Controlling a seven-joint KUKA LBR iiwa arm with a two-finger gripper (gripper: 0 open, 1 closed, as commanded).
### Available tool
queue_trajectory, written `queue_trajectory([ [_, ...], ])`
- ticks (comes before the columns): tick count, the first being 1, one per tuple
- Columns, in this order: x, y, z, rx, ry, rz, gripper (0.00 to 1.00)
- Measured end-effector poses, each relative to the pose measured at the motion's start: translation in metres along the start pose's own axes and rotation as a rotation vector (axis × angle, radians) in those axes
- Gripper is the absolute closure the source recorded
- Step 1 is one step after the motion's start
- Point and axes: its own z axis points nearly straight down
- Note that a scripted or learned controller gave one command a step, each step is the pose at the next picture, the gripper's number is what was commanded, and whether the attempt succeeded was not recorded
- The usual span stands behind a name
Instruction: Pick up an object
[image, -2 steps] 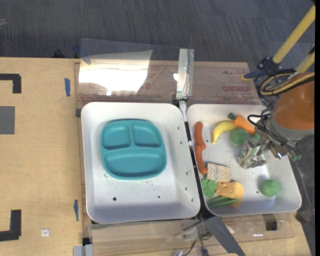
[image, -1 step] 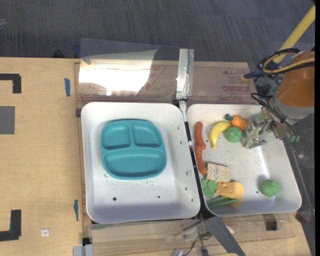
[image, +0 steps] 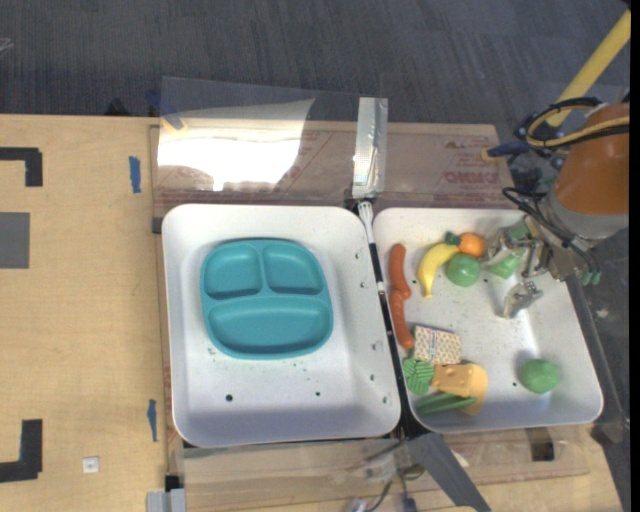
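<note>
Toys (image: 450, 268) lying clustered in right bin (image: 575, 330), right of frame: banana, green ball, sausages, packet. Gripper (image: 522, 290) hovering low over bin's upper right, near green piece; grasp state unclear, cannot tell. Teal tray (image: 266, 298) sitting in left bin. Red lettering on cardboard (image: 440, 160) behind, unreadable.

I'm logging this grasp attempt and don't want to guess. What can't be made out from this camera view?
- Gripper: small and blurred against the right bin; its state and any contact with toys cannot be told.
- Arm: cut off by the right edge.
- Pale green item beside the gripper: partly covered by it, identity unclear.
- Toys under the yellow toy at the bin's near edge: overlapping, shapes unclear.
</note>
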Motion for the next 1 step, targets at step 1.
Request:
queue_trajectory([
  [1, -0.037, 0.0581, -0.0019, 0.005, 0.037, -0.035, 0.0],
])
